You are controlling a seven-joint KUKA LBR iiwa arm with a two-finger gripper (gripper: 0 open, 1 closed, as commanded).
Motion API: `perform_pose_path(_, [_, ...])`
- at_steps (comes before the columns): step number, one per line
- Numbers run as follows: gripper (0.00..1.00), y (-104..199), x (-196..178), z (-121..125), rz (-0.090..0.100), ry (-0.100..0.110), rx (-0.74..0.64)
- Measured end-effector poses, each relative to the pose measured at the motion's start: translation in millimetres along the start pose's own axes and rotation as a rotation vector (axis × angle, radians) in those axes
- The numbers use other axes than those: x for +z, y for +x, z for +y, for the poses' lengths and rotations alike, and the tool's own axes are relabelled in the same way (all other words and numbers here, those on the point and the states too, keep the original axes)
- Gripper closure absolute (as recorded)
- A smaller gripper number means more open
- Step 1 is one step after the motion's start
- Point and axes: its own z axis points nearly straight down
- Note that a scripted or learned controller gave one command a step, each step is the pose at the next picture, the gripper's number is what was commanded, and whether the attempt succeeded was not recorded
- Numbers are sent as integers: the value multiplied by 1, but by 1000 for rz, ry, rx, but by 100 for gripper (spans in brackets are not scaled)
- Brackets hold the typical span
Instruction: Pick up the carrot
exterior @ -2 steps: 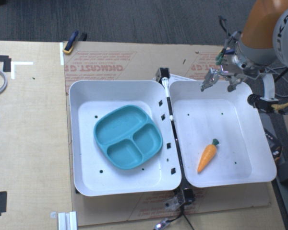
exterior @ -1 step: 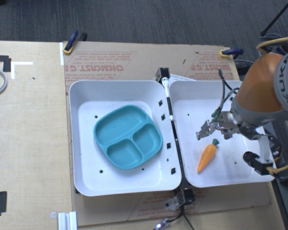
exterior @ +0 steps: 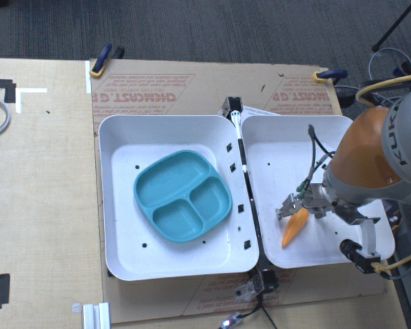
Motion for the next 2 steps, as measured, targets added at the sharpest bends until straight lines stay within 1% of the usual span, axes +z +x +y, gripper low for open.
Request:
perform_pose_path(1, [100,0,-10,1,0,-1,3])
perform_pose_path(2, [100,68,-100,-20,-1,-1,-1])
